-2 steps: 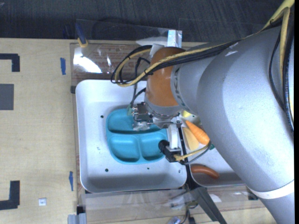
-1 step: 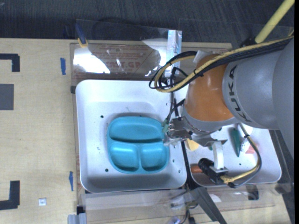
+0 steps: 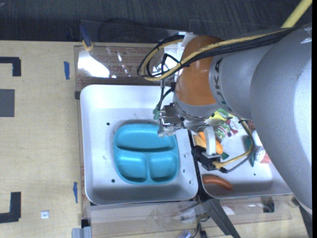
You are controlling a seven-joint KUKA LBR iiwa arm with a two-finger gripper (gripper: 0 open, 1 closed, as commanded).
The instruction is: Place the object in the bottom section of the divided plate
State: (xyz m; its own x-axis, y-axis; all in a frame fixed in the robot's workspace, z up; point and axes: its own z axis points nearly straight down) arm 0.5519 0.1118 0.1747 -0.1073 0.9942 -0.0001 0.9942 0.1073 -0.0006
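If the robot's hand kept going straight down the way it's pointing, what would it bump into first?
Probably the blue divided plate. The hand hangs over its large top section near the right edge, so that section looks first in line, though height above it is hard to judge from this view.

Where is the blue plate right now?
The blue divided plate lies in the left white bin, with the gripper at its upper right edge.

We count two shallow white bins (image 3: 94, 108), one blue plastic divided plate (image 3: 146, 152) with three sections, one reddish-brown sausage-shaped item (image 3: 218, 182), one orange piece (image 3: 200, 139), and one colourful printed packet (image 3: 228, 125); anything more under the arm is hidden.
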